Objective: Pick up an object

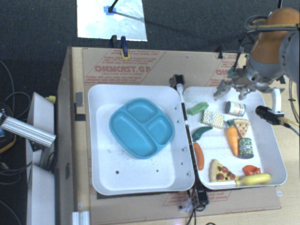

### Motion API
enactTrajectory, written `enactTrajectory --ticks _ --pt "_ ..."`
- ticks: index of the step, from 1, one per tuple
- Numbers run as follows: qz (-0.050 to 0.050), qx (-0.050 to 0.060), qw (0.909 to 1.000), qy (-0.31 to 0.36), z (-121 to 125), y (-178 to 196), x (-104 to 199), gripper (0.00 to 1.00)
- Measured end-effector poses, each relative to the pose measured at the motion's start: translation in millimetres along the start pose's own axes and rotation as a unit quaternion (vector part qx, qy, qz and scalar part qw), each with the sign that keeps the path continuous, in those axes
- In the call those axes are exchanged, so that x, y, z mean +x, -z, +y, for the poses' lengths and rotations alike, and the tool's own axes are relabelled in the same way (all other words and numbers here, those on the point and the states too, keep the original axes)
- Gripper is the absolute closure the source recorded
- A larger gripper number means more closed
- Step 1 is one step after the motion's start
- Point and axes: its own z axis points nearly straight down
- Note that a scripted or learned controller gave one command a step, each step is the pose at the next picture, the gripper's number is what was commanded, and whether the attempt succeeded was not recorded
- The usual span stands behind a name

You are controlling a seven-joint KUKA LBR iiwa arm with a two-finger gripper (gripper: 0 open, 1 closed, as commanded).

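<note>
My gripper hangs over the far edge of the right bin, open, with nothing between its fingers. Just in front of it lies a silver can on its side. Around the can are a green bean pod, a pale speckled block, a small pizza slice and a carrot. Nearer the front lie a green can, a dark green pepper, a red sausage, a larger pizza slice, a tomato and a banana.
The left bin holds a blue divided plate. A black divider runs between the bins. Brown cardboard lies behind them, with a blue and yellow clamp at its far edge.
</note>
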Motion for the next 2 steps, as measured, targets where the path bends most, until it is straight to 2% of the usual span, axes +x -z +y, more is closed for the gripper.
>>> enactTrajectory --ticks 1,2 --pt "-0.001 -0.001 1.0 -0.001 13.3 -2.0 -48.7 0.0" --pt "-0.001 0.0 1.0 -0.001 17.9 -37.7 -78.9 0.0"
